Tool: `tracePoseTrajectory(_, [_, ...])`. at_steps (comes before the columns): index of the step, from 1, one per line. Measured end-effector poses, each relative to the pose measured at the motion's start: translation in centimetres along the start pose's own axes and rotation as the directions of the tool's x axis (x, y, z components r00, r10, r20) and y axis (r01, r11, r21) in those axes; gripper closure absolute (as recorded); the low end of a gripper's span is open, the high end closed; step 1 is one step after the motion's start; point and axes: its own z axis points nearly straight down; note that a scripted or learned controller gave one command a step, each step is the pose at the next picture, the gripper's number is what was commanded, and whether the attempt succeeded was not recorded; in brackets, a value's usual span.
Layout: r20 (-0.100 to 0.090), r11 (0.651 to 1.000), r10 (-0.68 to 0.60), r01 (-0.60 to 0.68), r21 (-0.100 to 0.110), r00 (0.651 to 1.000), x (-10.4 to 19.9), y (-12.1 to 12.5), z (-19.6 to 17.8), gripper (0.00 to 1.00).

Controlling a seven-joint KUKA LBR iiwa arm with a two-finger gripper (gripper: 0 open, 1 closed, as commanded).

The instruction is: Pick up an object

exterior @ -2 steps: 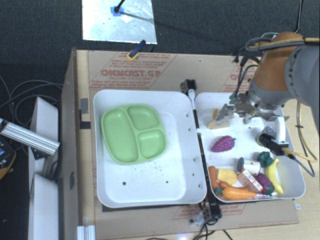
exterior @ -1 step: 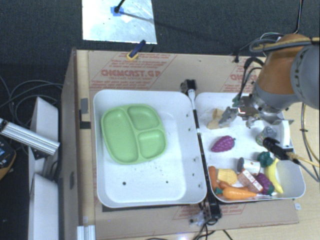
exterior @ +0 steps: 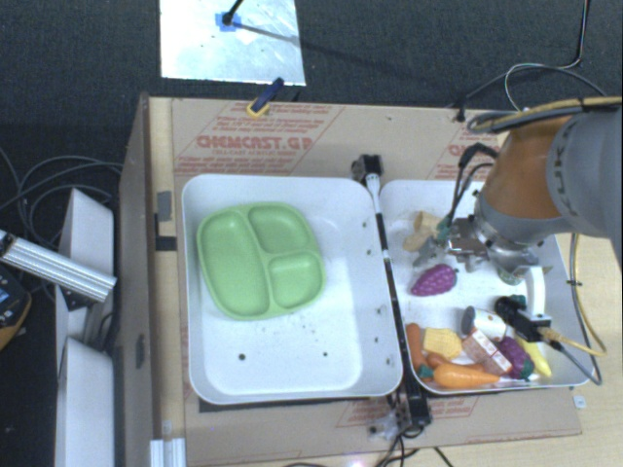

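Grapes (exterior: 434, 280), a small purple toy bunch, lay on the floor of the right bin (exterior: 555, 261), close to the divider between the two bins. My tool (exterior: 450, 244) hung just above and slightly behind them in the picture, toward the bin's far side, at the end of my grey arm (exterior: 574, 178), which reached in from the right with its orange band (exterior: 516, 178) above the wrist. The bunch was just beside the tool tip and looked apart from it, though from this slanted view I could not be sure. Its long axis ran from lower left to upper right, tilted across the bin. I could not tell how my tool's fingers stood; they were dark and small against the wrist, and nothing showed between them.

I judged the grapes the nearest thing to take, needing a short move down and toward the near side. They looked bumpy, rounded and matte. A tan piece (exterior: 424, 226) lay just behind the tool. More toy food, including a carrot (exterior: 467, 376), crowded the bin's near corner. A green tray (exterior: 261, 259) sat in the left bin (exterior: 224, 368).
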Motion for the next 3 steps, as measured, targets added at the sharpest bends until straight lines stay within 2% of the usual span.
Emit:
tracePoseTrajectory(1, [0.0,1.0,0.0,0.0,0.0,1.0,-1.0,0.6,4.2,0.0])
tracePoseTrajectory(2, [0.0,1.0,-0.001,0.001,-0.002,1.0,-1.0,0.7,3.1,1.0])
tracePoseTrajectory(3, [0.0,1.0,-0.001,0.001,-0.002,1.0,-1.0,0.7,3.1,0.0])
